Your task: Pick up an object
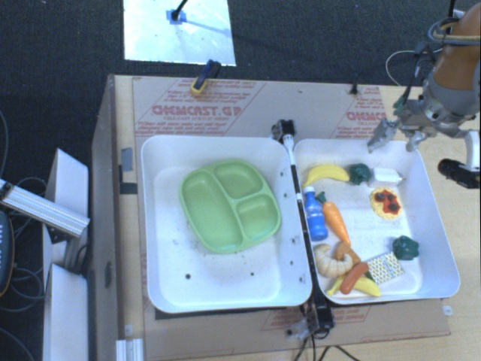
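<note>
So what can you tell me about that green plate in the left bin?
The green plate is a pale green tray that looks like plastic, with rounded corners and three compartments: one long, two smaller. It lies flat, right side up and turned askew, on the floor of the left bin, nearer its right wall. Nothing sits in it, and no other object touches it.

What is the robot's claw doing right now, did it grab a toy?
Gripper: open, holding nothing, above the far edge of the right bin.
</note>
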Controlling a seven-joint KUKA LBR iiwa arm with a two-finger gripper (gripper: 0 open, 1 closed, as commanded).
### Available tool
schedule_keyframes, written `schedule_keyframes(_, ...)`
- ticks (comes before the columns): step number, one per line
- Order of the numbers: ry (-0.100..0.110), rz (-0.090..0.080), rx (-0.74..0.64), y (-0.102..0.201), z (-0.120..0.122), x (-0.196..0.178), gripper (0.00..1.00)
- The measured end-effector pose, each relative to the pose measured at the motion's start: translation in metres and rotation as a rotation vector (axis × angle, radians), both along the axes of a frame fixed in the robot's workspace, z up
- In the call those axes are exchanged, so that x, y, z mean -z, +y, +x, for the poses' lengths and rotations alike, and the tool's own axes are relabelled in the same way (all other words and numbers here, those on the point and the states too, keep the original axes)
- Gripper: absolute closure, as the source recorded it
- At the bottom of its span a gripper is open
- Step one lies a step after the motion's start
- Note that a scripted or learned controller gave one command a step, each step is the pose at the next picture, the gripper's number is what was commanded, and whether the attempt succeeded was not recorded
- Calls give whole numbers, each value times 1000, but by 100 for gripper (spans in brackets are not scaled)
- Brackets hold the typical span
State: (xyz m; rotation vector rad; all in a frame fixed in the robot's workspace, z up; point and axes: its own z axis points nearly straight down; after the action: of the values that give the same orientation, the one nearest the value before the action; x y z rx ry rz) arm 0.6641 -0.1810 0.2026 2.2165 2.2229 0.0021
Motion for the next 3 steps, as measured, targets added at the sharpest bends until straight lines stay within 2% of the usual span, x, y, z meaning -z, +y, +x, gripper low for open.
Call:
schedule_keyframes(1,2,0,-2,4,4,119,0)
schedule_keyframes(2,-3,-1,-6,4,6,106,100)
schedule_keyframes(3,-2,1,-2,67,-27,30,100)
